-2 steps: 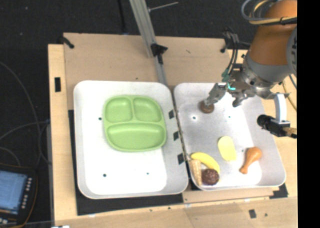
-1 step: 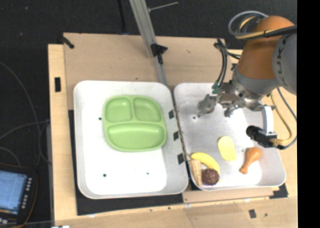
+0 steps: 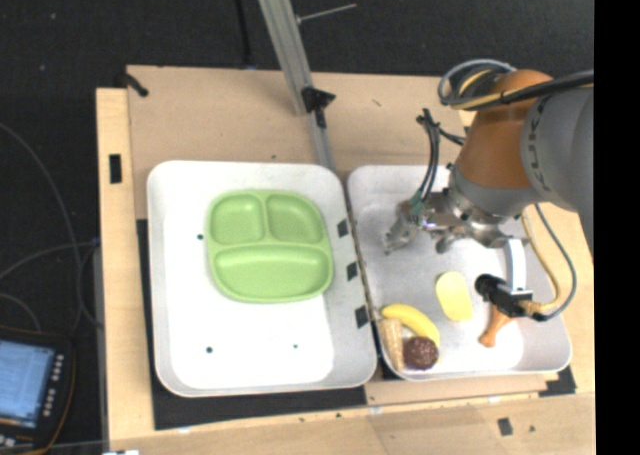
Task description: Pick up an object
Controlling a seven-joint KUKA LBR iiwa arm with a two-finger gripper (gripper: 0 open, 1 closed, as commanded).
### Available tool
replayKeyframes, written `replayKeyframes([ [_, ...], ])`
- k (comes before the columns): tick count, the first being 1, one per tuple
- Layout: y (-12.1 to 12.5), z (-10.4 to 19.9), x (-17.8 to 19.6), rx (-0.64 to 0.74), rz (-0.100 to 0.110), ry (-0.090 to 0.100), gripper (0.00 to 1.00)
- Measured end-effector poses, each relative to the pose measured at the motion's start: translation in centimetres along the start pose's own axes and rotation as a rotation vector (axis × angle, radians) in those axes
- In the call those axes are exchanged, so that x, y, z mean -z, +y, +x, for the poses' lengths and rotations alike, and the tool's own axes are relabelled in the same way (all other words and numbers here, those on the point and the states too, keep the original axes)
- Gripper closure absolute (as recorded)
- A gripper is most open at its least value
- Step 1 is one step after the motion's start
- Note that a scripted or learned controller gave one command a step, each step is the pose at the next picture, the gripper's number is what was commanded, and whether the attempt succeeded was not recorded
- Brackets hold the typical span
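Observation:
My gripper (image 3: pixel 421 227) hangs low over the upper middle of the right bin (image 3: pixel 380 193), under the orange wrist band. No object shows in it. In front of it on the bin floor lie a pale yellow oval piece (image 3: pixel 454 296), a yellow banana (image 3: pixel 411 321), a dark maroon round fruit (image 3: pixel 421 352) and an orange carrot-like piece (image 3: pixel 494 326). The yellow oval piece is the closest, a short way below and right of the gripper. A black part of the arm's cabling (image 3: pixel 497 291) covers the top of the orange piece.
The left bin (image 3: pixel 180 343) holds a green divided plate (image 3: pixel 270 246). A tan item (image 3: pixel 391 345) lies against the right bin's front left corner beside the banana. A slanted metal post (image 3: pixel 287 33) rises behind the bins.

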State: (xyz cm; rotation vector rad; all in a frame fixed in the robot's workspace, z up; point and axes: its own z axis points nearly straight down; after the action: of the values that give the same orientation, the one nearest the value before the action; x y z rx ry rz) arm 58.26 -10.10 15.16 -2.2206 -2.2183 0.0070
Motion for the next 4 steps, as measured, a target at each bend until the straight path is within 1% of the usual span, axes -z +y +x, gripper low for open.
replayKeyframes([
  [1, -0.1, -0.1, -5.3, 0.0, -0.001, 0.0, 0.0],
  [2, 0.1, -0.2, -3.8, -0.007, -0.009, 0.001, 1.0],
  [3, 0.3, -0.2, 0.5, 0.0, -0.011, 0.0, 1.0],
  [4, 0.6, 0.1, 6.9, 0.004, -0.014, 0.0, 1.0],
])
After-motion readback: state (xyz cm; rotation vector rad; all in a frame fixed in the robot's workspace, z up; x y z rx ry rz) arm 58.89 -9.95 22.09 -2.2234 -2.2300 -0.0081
